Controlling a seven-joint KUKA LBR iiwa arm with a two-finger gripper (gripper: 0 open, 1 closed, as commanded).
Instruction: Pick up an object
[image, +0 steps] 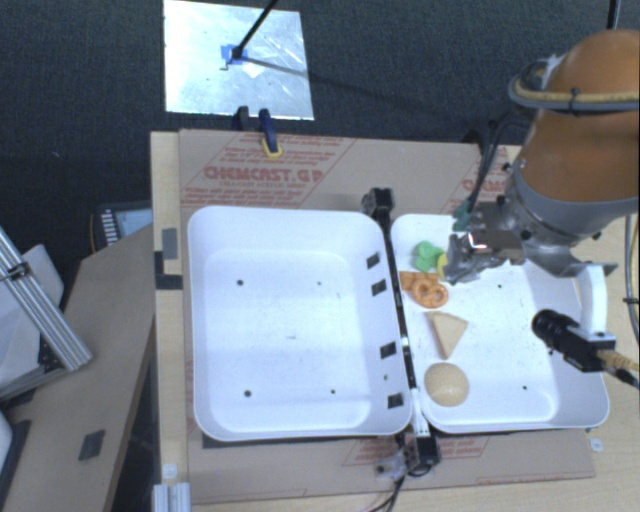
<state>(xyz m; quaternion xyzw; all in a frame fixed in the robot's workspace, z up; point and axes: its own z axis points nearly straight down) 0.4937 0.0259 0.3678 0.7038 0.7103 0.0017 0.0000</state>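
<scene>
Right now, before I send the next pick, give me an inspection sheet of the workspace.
Surface: left bin and right bin side by side on cardboard sheet.
Job's things: green item, orange pretzel shape, tan wedge, tan ball, all in right bin.
Clutter: nothing seen.
Grippers: gripper low beside green item, finger state unclear.
Cables: wires at front edge.
Surroundings: foil sheet; metal rail.
</scene>
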